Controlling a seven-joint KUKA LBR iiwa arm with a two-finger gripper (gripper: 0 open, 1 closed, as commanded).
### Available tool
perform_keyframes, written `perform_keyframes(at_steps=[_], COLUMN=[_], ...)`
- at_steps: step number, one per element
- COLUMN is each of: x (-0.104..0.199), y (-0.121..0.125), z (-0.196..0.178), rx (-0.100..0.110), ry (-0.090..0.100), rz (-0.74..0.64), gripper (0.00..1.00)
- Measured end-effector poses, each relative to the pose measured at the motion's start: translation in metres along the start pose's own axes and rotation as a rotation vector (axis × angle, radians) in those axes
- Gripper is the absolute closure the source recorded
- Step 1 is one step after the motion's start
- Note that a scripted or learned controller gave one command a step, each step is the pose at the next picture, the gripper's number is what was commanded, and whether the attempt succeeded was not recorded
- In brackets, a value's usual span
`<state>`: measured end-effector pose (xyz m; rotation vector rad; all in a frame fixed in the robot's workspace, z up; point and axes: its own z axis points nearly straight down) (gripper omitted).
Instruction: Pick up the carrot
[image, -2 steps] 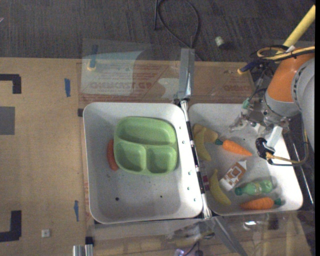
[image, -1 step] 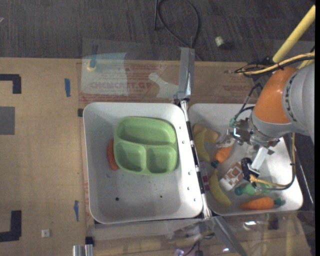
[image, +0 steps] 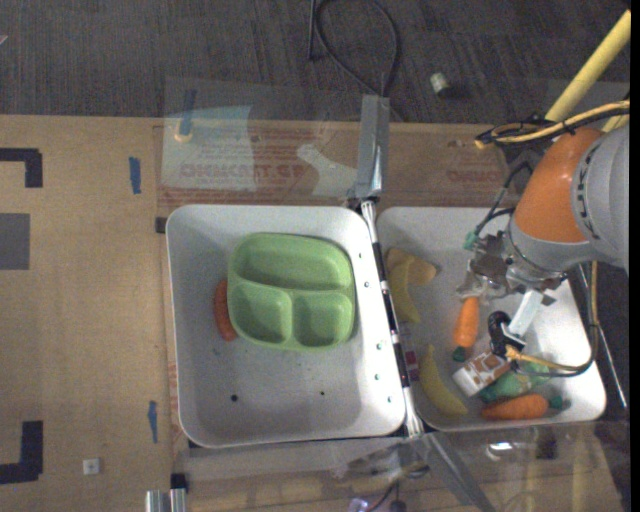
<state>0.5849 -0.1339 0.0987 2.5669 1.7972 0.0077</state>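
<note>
I have the arm (image: 575, 205) reaching in over the right bin (image: 590, 395), with its wrist low above the clutter there. The jaws (image: 478, 290) hang just beside the top of a small carrot (image: 466, 322) that lies near the middle of that bin, its green end pointing toward the bin's near side. From this angle the wrist body covers the tips, so I cannot tell whether the jaws are spread or closed, and I see nothing gripped between them. I'd judge this as the approach to the grasp, not a hold.

A second carrot (image: 518, 407) lies flat along the near edge of the right bin, pressed against a small carton (image: 481, 372) and a green vegetable (image: 515, 385). That crowding makes it the harder pick, which is probably why the arm sits over the freer one. A banana (image: 437, 382) lies near the bin's left wall, and two pale yellow pieces (image: 408, 280) lie further back.

In the left bin (image: 200, 400) a green divided tray (image: 292, 290) sits toward the back, with an orange thing (image: 222, 310) tucked against its left rim; I can't tell whether that is another carrot.

The small carrot lies loose, so a slightly off-centre close could roll it aside.
</note>
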Motion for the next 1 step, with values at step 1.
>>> perform_keyframes(at_steps=[1], x=[0.0780], y=[-0.0389], z=[-0.0863], rx=[0.010], ry=[0.001], rz=[0.100], gripper=[1.00])
